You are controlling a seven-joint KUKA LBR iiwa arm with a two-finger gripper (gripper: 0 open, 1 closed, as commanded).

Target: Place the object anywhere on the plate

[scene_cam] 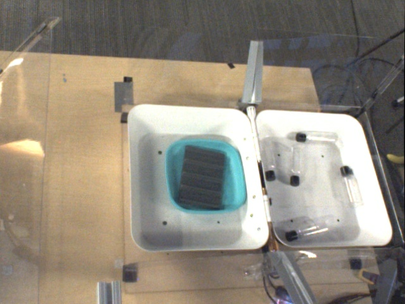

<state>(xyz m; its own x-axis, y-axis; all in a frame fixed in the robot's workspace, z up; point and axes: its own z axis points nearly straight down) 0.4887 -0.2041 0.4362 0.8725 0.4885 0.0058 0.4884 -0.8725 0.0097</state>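
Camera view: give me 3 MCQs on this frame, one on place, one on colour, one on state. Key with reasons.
1. Where does the plate sit?
A. left bin
B. right bin
C. on the bench outside the bins

2. What colour is the plate?
A. red
B. teal
C. yellow

3. How does the dark ridged block lie?
A. on the plate
B. on the bin floor beside the plate
C. leaning on the bin wall

Key:
1 A, the plate sits in the left bin, while the right bin holds clear tubes with black caps.
2 B, its rim is teal.
3 A, the block lies flat within the plate's rim.
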